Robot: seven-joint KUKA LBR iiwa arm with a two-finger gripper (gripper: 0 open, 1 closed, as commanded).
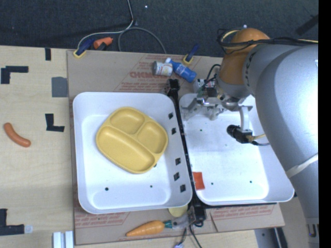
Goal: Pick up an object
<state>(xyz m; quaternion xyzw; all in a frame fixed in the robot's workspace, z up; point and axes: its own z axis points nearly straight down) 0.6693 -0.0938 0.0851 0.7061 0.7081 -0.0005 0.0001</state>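
A: Right, largest items first, please.

B: Item one, the desk (31, 190): pale wood with black markings, and a brown cardboard sheet (114, 74) laid on it. Item two, the arm (289, 97): grey, entering from the right, with an orange band (243, 40) above the wrist.

A: Bins?

B: Two, white and shallow, side by side on the cardboard. The left bin (88, 190) holds a yellow divided plate (132, 138), lying flat near its middle. The right bin (232, 180) holds a small orange block (198, 180) at its near-left corner, close to the wall between the bins.

A: The gripper?

B: The gripper (204, 105) hangs over the far-left corner of the right bin, well apart from the orange block and across the dividing wall from the plate. Whether it is released or clenched, I cannot tell; nothing is seen in its grasp.

A: Smaller pieces outside the bins?

B: A toy carrot (146, 228) on the cardboard at the near edge, below the left bin. A blue and white bottle (173, 68) lying on its side beyond the bins. A toy sausage (17, 135) on the bare desk at far left. A yellow and orange clamp (93, 44) at the cardboard's far-left corner.
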